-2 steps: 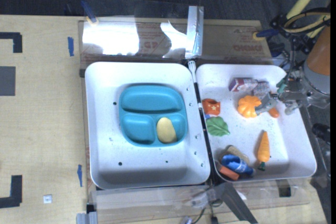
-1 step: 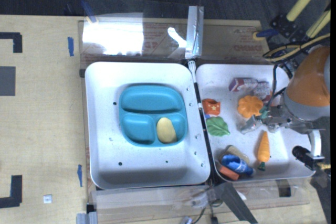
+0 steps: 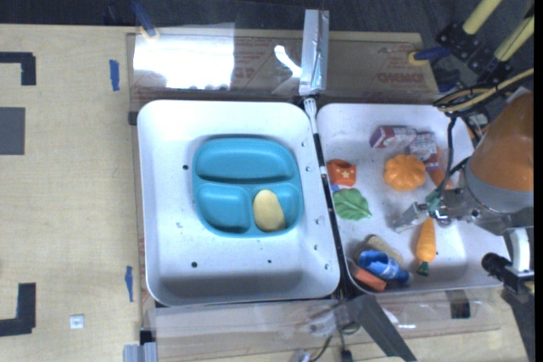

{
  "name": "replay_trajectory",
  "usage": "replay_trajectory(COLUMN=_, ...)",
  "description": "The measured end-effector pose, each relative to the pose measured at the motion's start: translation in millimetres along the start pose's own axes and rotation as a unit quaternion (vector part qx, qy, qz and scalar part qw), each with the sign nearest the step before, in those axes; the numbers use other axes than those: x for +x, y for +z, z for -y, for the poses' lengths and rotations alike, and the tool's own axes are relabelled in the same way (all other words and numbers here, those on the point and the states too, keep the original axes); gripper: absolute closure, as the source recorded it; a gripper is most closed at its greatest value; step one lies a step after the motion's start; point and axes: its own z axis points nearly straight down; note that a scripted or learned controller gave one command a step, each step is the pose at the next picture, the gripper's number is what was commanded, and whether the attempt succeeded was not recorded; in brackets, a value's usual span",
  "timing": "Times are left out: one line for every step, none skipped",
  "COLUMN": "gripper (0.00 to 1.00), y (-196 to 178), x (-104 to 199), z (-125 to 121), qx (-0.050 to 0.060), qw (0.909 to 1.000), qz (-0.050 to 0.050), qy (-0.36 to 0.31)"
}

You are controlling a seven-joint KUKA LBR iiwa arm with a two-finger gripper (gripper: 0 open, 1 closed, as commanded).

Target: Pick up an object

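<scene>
gripper (image 3: 422, 214) low in right bin (image 3: 365, 119); beside carrot (image 3: 425, 242)

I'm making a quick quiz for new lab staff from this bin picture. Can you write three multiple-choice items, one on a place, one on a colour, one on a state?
1. Where does the yellow egg-shaped object lie?
A. Right bin
B. Blue tray's lower right compartment
C. On the bench

2. What colour is the divided tray?
A. Blue
B. Red
C. Green

3. How does the carrot sit?
A. Lifted above the bin
B. In the tray
C. Lying on the right bin's floor

Answers: B, it sits inside that compartment in the left bin; A, the tray is light blue; C, it rests on the floor beside the gripper.
</scene>
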Motion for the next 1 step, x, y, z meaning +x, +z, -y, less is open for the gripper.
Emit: replay_trajectory(gripper=1.00, y=-11.3, x=-0.8, z=-1.7, qx=-0.003, qw=1.0000, qz=0.001, qy=0.001)
